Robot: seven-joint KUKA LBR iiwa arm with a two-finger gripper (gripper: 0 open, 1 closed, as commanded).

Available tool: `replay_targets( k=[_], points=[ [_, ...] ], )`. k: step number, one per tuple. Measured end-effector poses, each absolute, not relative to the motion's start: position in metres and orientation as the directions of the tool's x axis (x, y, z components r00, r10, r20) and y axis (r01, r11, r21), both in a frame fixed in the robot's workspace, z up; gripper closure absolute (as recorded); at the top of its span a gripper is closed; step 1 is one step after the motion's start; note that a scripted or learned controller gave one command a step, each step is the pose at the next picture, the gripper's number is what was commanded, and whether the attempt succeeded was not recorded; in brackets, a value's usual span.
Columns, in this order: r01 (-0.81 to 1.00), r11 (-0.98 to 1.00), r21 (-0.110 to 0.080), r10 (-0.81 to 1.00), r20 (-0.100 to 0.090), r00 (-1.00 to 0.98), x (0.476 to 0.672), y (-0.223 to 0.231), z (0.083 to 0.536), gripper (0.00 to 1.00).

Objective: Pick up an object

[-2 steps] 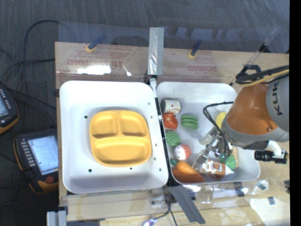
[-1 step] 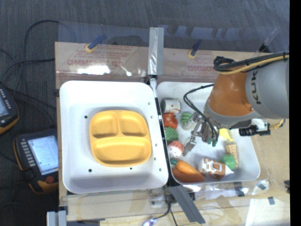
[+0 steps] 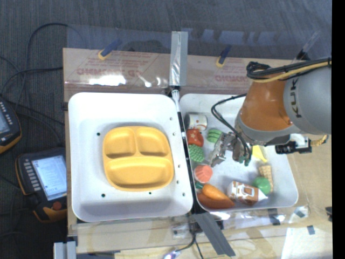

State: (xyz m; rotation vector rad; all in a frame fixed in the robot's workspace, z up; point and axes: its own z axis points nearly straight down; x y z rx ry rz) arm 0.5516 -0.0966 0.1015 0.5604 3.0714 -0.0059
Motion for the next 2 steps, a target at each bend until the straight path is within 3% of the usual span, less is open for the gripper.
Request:
replay_targets(
  k=[1,2],
  points=[
    [0.353,0.935,-0.001,0.353,-0.021,-0.935,0.552,-0.097,0.102,0.00],
    [0.210,0.978,-0.001,0.210,-0.010,-0.978,0.607,-0.101,0.091,0.00]
  ],
)
